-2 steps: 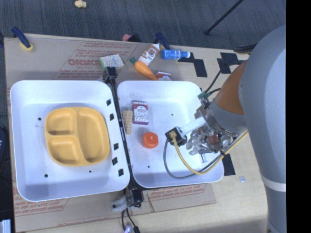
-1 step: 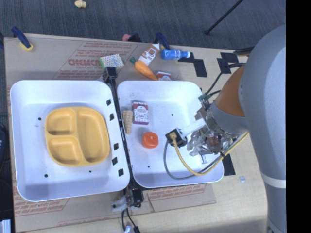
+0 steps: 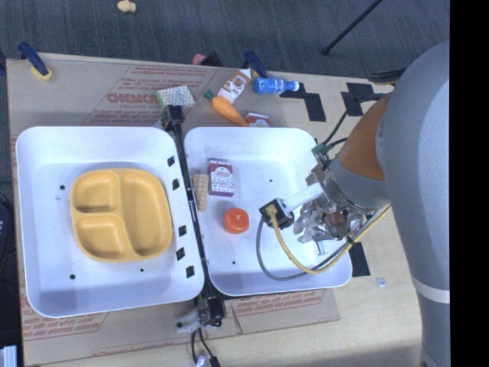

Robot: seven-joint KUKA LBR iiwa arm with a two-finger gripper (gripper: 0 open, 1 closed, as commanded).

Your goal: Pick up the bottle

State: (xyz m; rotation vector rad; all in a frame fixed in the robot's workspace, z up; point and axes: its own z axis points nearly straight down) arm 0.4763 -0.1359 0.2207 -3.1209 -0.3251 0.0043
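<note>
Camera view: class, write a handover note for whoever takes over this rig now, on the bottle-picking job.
Gripper: over the right bin's right side, no bottle at it; open or shut is unclear.
Bottles: a blue bottle lies on the cardboard behind the right bin, outside it, with a white bottle bearing an orange label beside it.
Done: nothing yet.
Left: reach a bottle, grasp it, lift it.

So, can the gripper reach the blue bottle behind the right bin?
Probably yes. The blue bottle lies uncovered on the bench beyond the right bin; the gripper hangs over that bin, only its far rim between them.
</note>
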